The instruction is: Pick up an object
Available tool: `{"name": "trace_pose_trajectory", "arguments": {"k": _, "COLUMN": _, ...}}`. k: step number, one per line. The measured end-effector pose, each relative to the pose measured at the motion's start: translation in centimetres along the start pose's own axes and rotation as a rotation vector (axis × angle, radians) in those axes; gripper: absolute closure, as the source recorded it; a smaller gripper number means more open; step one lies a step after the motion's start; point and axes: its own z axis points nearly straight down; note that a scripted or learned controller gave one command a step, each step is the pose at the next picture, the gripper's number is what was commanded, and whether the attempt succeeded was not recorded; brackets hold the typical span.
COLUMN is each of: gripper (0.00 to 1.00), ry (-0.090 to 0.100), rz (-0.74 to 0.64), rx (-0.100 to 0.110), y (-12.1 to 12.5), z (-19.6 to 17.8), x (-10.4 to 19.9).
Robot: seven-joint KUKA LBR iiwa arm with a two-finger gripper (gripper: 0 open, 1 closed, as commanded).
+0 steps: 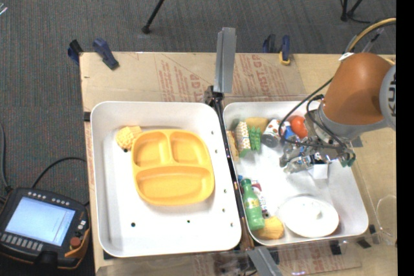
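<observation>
My gripper [305, 160] hangs low over the upper right part of the right bin [352, 194], under the orange wrist band [354, 90]. Just up and left of it lie a red-orange ball [297, 125] and a small white can [272, 131]. Farther left are a green block [255, 138] and a pale patterned piece [242, 135]. A green bottle [252, 204] lies along the bin's left wall, with a yellow-orange lump [273, 227] at its lower end. A white round lid [312, 216] rests at the front. I see nothing clearly between the gripper's tips.
The left bin [107, 203] holds a yellow divided tray [173, 165] and a small yellow corn-like piece [127, 136] at the tray's upper left corner. A grey post [225, 68] stands at the back between the bins. A teach pendant [42, 223] lies on the floor at left.
</observation>
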Motion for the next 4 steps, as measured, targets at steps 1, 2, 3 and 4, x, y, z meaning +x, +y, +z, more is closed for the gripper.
{"name": "trace_pose_trajectory", "arguments": {"k": 1, "gripper": 0.00, "ry": -0.002, "rz": -0.029, "rx": -0.003, "y": 5.9, "z": 1.8, "x": -7.3}}
{"name": "trace_pose_trajectory", "arguments": {"k": 2, "gripper": 0.00, "ry": -0.002, "rz": -0.020, "rx": 0.003, "y": -1.4, "z": 1.6, "x": -0.7}}
{"name": "trace_pose_trajectory", "arguments": {"k": 3, "gripper": 0.00, "ry": -0.003, "rz": -0.167, "rx": 0.000, "y": 1.0, "z": 1.6, "x": -6.2}}
{"name": "trace_pose_trajectory", "arguments": {"k": 4, "gripper": 0.00, "ry": -0.002, "rz": -0.203, "rx": 0.001, "y": -0.6, "z": 1.6, "x": -2.9}}
